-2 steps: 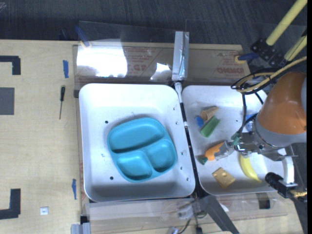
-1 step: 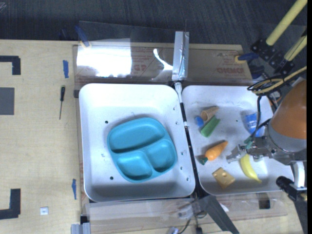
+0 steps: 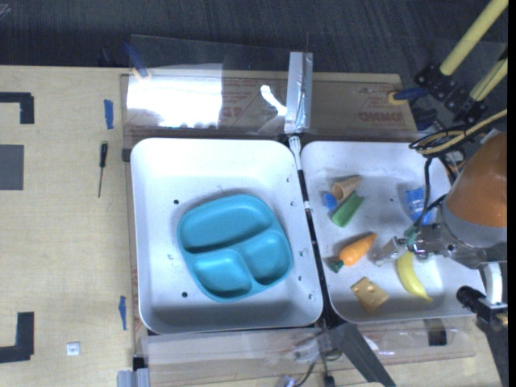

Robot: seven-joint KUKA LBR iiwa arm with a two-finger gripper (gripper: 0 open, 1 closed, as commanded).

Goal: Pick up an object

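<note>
Two shallow white bins sit side by side on the pale wooden surface (image 3: 64,248). The grey arm with its orange band (image 3: 484,192) reaches in from the right, low over the right bin (image 3: 379,160), its gripper (image 3: 403,247) between an orange plastic carrot (image 3: 356,250) and a yellow plastic banana (image 3: 412,277); whether it is clamped cannot be told. The left bin (image 3: 153,168) holds a blue divided tray (image 3: 234,245).

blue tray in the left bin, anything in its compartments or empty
Empty: the blue tray lies flat in the left bin, all three compartments showing bare blue.
</note>
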